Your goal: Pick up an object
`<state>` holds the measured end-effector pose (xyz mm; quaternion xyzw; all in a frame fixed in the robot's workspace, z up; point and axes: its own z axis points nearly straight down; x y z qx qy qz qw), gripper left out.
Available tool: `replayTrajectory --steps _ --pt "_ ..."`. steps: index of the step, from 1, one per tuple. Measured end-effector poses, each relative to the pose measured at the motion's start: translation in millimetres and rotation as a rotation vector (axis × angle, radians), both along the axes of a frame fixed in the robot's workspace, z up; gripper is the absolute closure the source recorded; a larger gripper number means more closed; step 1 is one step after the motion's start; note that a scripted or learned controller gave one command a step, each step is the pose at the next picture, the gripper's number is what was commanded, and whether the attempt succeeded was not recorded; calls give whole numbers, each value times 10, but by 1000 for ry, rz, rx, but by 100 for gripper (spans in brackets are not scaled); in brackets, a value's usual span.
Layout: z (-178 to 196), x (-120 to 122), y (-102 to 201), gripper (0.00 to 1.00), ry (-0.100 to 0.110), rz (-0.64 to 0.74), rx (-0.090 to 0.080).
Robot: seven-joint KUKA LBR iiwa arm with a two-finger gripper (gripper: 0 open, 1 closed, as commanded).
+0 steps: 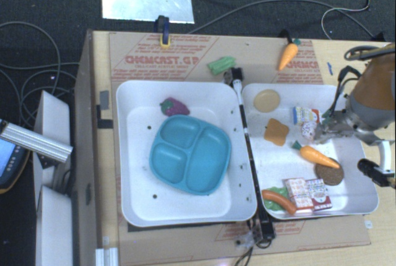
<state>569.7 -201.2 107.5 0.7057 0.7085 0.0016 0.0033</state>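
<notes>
My gripper (323, 130) hangs over the right side of the right bin (370, 200), at the end of the grey arm with its orange band (376, 86). Just left of it lies a small white and red object (307, 130), and just below it an orange carrot (318, 155). The bin also holds a round tan disc (267, 100), a piece of toast (276, 132), a small carton (304, 114), a brown cookie (328, 174), a printed box (306, 193) and a hot dog (278, 201). Nothing shows as held.
The left bin (127, 153) holds a blue divided plate (190, 154) and a purple toy (175, 107). On the cardboard behind the bins lie a second carrot (288, 54), a green toy (221, 64) and a blue and yellow clamp (163, 31). Cables run across the floor.
</notes>
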Motion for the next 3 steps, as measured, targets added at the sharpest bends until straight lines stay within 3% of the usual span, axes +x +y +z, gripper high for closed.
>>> replayTrajectory --steps 3 --pt "324 27 -6 100 -8 4 -2"
